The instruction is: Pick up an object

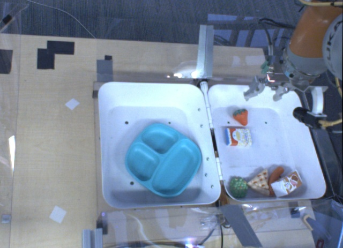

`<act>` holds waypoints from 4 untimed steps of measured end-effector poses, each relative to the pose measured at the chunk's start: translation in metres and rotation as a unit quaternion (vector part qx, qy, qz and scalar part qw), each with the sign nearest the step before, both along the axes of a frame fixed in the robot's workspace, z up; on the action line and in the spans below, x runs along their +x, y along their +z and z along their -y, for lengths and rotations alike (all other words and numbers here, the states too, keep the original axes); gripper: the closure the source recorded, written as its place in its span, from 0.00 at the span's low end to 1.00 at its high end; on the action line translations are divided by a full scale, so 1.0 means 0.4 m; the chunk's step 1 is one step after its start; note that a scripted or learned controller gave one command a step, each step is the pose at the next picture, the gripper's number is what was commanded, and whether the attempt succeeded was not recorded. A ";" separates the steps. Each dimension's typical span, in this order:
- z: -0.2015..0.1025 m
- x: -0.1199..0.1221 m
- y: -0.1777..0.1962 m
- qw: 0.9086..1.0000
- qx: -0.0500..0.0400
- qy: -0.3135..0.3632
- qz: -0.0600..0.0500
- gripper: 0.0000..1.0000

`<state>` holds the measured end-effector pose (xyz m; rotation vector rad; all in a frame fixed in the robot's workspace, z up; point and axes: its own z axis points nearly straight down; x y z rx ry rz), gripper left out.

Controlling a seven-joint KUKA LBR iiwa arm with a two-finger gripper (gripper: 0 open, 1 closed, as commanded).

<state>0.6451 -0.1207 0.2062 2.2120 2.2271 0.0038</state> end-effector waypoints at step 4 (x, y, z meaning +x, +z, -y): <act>-0.047 0.012 -0.266 0.999 -0.001 0.042 0.005 1.00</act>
